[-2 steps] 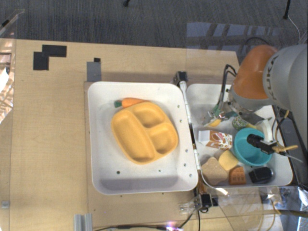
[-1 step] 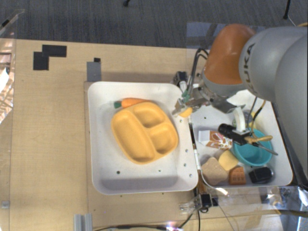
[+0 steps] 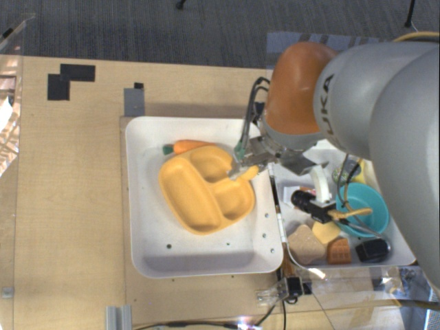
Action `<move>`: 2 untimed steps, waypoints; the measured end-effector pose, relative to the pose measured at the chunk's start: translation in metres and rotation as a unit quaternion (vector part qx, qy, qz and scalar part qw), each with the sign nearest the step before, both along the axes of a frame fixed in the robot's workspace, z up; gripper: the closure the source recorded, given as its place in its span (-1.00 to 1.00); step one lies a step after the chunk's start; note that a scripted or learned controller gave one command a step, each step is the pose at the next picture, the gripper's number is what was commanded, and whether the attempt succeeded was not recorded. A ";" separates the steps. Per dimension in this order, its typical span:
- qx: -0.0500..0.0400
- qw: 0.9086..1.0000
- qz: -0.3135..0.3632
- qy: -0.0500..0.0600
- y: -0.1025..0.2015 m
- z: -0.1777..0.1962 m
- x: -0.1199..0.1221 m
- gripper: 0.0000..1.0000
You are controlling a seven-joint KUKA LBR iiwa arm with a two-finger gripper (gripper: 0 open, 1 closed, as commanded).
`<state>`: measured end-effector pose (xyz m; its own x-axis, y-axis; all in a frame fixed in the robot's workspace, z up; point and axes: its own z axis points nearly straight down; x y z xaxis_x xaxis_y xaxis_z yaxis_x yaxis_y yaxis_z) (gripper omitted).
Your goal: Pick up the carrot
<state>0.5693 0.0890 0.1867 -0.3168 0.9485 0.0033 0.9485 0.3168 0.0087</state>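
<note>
Carrot (image 3: pixel 190 145) — smooth, tapered, orange

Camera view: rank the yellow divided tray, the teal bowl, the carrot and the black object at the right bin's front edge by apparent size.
1. Yellow divided tray
2. Teal bowl, partly covered by the arm
3. Carrot, partly hidden behind the tray, so its rank against the next is unsure
4. Black object

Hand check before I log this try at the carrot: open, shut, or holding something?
Hand: cannot be told; it sits over the right rim of the yellow tray, with the carrot lying apart behind the tray.
</note>
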 end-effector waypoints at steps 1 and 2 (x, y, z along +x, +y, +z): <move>-0.002 0.993 -0.116 0.001 -0.027 0.003 0.040 1.00; -0.001 0.971 -0.238 0.003 0.013 -0.002 0.045 1.00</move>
